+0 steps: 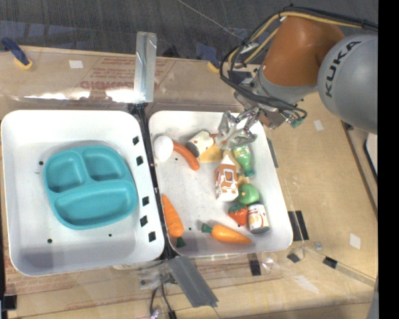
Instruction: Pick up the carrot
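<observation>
An orange carrot (230, 234) with a green stub at its left end lies near the front wall of the right bin (186, 121). A second carrot-like orange piece (172, 216) lies along that bin's left wall. My gripper (235, 130) hangs over the back right part of the same bin, above a green vegetable (242, 155) and a yellow wedge (211, 153). Its fingers stand open and hold nothing. The carrot lies well in front of the gripper, towards the near wall.
The right bin also holds a white egg (163, 147), a red-orange sausage (186, 156), a small carton (227, 181), a green pepper (250, 193), a strawberry (238, 214) and a small can (257, 218). A teal divided plate (90, 185) lies in the left bin (20, 244).
</observation>
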Controlling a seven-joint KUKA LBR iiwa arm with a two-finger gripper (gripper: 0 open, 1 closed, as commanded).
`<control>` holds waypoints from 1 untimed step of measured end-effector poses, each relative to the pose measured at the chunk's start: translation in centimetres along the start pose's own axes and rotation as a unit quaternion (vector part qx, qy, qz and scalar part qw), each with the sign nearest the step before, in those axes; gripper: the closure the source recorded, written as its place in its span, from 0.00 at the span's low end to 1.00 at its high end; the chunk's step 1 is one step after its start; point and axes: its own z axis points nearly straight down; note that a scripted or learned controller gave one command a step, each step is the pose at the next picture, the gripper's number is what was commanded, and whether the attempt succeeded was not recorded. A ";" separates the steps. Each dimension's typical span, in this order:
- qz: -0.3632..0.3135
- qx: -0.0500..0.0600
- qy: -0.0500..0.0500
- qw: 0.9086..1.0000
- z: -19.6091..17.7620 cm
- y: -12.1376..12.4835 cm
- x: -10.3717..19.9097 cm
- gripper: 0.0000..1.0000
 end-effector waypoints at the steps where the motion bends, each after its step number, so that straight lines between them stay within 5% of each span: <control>1: -0.032 0.004 -0.003 0.999 -0.4 -2.0 1.6 1.00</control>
